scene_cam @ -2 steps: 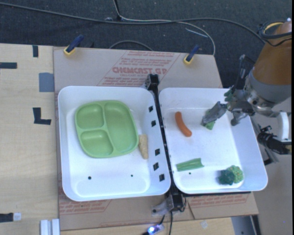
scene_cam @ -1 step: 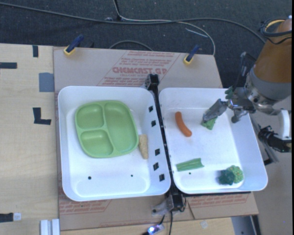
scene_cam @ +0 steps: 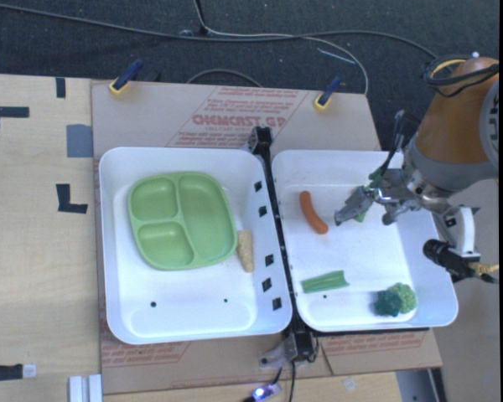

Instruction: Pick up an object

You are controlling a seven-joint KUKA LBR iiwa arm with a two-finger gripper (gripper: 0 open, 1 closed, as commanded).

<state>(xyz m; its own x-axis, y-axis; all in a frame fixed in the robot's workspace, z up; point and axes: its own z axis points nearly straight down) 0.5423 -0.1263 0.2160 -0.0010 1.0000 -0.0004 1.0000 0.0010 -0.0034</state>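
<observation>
Two shallow white bins sit side by side on a brown board with red print, their plastic walls smooth and glossy, their corners rounded. The left bin [scene_cam: 117, 224] holds two things: one light green plate [scene_cam: 182, 219], a rounded square of matte plastic moulded into three compartments, and one pale yellow corn piece [scene_cam: 246, 249], short, stubby and bumpy, lying just beside the plate's right edge. The right bin [scene_cam: 360, 312] holds three things: one orange-red sausage [scene_cam: 313, 212], a smooth narrow cylinder with rounded ends, lying at a slant in the upper left part of the bin; one flat green bean pod [scene_cam: 324, 282], long and thin, near the front wall; and one broccoli floret [scene_cam: 395, 300], knobbly and dark green with a paler top, in the front right corner. The arm [scene_cam: 457, 132] is grey and rounded with an orange band, and it reaches in over the right bin's right wall. The gripper [scene_cam: 371, 210] hangs above the bin floor, to the right of the sausage and apart from it; its two dark metal fingers [scene_cam: 349, 211] are spread wide, with nothing between them. Two clamps with yellow and blue handles grip the board's far edge, and black cables trail over the dark carpet beyond.
</observation>
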